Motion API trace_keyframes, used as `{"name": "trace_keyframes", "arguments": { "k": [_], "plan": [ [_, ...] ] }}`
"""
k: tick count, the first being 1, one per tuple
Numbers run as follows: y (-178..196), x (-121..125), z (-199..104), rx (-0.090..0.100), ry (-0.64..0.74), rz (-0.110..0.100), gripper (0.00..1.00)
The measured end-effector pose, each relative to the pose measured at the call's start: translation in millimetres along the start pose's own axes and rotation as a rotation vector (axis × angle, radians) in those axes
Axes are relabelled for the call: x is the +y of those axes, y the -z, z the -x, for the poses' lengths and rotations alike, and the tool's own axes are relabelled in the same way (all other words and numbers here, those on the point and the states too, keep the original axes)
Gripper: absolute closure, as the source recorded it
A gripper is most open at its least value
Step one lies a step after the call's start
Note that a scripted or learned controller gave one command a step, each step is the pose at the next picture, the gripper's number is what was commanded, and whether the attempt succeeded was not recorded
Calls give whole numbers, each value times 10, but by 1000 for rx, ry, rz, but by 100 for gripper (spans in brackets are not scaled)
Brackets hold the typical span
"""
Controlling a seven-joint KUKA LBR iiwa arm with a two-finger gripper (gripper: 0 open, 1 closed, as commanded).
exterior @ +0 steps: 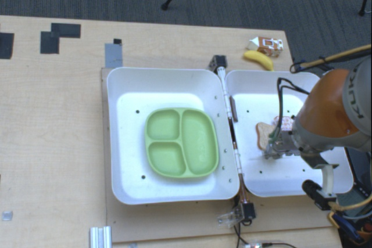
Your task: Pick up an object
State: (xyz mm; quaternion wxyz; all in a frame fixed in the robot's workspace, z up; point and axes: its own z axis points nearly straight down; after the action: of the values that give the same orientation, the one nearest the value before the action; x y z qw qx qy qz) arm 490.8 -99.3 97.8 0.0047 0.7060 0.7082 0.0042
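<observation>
Reaching in from the right, the grey arm (334, 110) with its orange band hangs low over the right bin (290, 183), its tool (273, 151) down just beside a flat tan piece shaped like a slice of toast (265, 134). From where I stand I cannot tell how the tool is set, since the wrist covers most of it. The toast-like piece lies on the floor of the right bin, toward its middle, and a small pinkish-white thing (285, 123) sits just beside it, partly under the arm; I can't make out what that one is.

Over in the left bin (125, 125) rests a light green plate (181, 143) with three compartments, lying flat near the middle.

On the table (52, 136), beyond the far edge of the right bin, a yellow banana (257, 59) lies next to a small white-and-brown carton (266, 44). Dark squares (58, 36) are stuck to the table well off to the left, and a grey block (114, 54) stands near the far corner of the left bin.
</observation>
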Motion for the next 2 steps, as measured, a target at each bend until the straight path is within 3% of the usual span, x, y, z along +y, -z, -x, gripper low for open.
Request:
{"name": "trace_keyframes", "arguments": {
  "k": [1,2],
  "plan": [
    [-1,-1,0,0,0,0,0],
    [104,13,-7,1,2,2,100]
  ]
}}
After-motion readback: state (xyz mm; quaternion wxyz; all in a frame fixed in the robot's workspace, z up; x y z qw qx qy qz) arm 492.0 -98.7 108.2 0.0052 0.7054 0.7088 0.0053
